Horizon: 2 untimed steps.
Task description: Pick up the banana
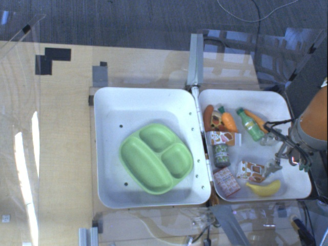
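Observation:
The yellow banana (pixel 264 188) lies on its side at the front of the right bin (pixel 287 106), close to the bin's front wall. My gripper (pixel 274 165) hangs low over the right side of that bin, just above and slightly behind the banana's right end. The grey wrist with its orange band (pixel 313 118) comes in from the right edge. I see nothing held in the gripper, and the banana rests on the bin floor.
A white-and-brown packet (pixel 251 171) lies right behind the banana and a red packet (pixel 226 182) to its left. Further back are a can (pixel 221 155), a small carton (pixel 222 137), a carrot (pixel 229 122), a sausage (pixel 207 117) and a green bottle (pixel 250 125). The left bin (pixel 110 111) holds a green divided plate (pixel 156 158).

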Each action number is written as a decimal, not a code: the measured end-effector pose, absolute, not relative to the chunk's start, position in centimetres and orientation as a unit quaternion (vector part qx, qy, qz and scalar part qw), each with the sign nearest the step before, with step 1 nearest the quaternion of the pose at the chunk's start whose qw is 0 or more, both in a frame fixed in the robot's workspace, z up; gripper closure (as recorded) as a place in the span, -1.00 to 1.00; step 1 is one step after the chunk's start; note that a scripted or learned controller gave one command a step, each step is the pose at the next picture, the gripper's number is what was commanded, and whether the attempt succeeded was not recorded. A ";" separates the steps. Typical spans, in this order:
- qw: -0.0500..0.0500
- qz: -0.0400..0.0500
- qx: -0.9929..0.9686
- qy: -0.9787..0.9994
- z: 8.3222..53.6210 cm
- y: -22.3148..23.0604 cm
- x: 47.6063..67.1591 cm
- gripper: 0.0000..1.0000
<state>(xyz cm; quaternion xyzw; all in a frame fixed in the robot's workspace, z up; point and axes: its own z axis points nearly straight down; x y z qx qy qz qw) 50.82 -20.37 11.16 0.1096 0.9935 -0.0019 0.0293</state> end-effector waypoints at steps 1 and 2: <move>0.030 -0.004 0.057 0.998 11.2 -20.3 50.9 -1.00; 0.033 -0.009 0.022 0.999 11.2 -19.8 50.9 -1.00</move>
